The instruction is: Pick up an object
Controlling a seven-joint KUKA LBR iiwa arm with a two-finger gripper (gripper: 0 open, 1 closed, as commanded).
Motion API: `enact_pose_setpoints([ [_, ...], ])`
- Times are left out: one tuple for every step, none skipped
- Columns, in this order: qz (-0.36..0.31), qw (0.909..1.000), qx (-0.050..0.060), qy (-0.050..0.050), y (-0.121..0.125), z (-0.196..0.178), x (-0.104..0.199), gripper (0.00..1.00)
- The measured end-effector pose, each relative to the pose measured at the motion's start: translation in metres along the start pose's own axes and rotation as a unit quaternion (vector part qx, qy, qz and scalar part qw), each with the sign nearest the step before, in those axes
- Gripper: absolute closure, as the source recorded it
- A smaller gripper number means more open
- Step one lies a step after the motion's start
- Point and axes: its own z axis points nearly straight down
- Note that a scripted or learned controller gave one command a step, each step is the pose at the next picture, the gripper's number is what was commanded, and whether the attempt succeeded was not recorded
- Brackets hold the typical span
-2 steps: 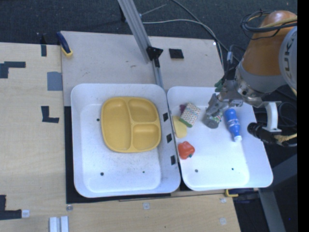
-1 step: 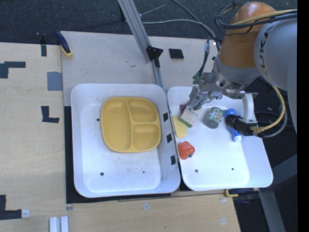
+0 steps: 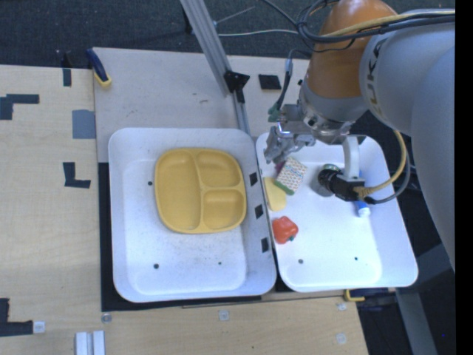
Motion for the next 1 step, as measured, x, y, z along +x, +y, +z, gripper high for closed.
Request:
enact_pose_setpoints([
  [0.000, 1.0000, 0.000, 0.000, 0.0215, 0.0069, 0.0506, 1.00],
])
